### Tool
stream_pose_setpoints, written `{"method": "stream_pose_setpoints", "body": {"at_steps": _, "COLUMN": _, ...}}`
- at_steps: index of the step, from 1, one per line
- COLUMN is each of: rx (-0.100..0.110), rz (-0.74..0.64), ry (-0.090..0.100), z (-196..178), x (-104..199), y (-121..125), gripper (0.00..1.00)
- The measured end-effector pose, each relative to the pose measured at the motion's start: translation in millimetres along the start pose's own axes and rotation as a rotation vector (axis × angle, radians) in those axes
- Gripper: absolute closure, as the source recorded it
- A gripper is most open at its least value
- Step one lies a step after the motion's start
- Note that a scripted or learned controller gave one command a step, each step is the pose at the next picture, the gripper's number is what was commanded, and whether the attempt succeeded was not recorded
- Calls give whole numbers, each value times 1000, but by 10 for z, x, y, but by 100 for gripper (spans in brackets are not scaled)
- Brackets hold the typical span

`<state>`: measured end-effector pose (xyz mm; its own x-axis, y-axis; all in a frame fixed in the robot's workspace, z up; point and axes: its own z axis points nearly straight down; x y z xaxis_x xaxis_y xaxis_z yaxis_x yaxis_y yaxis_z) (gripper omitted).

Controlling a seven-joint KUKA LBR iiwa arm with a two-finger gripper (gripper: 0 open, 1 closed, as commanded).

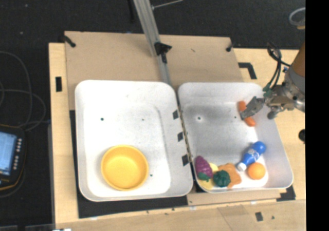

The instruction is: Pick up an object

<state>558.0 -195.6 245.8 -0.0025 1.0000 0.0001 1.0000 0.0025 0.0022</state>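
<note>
Your hand (261,108) hovers by the small orange piece (245,113) in the right bin (216,96); grip unclear. Next: confirm hold, lift.

the left bin (128,107) and the right bin (216,122) are white, both peppered with small dark specks, the right one smudged grey across its middle. a yellow bowl (124,167) sits in the left bin. in the right bin: a small orange piece (245,113), a blue-and-white bottle (251,155), an orange ball (256,171), a purple item (202,167), a dark green item (221,178), and a pale orange piece (234,172). the tabletop (118,55) is light tan board with black corner marks. the gripper (262,108) is grey metal. the pole (146,19) is silver-grey.
</note>
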Motion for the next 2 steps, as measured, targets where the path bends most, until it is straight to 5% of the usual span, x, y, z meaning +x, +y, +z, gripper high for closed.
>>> {"method": "stream_pose_setpoints", "body": {"at_steps": 1, "rx": 0, "rz": 0, "ry": 0, "z": 0, "x": 0, "y": 0, "gripper": 0}}
{"method": "stream_pose_setpoints", "body": {"at_steps": 2, "rx": 5, "rz": 2, "ry": -1, "z": 509, "x": 78, "y": -56, "gripper": 0}}
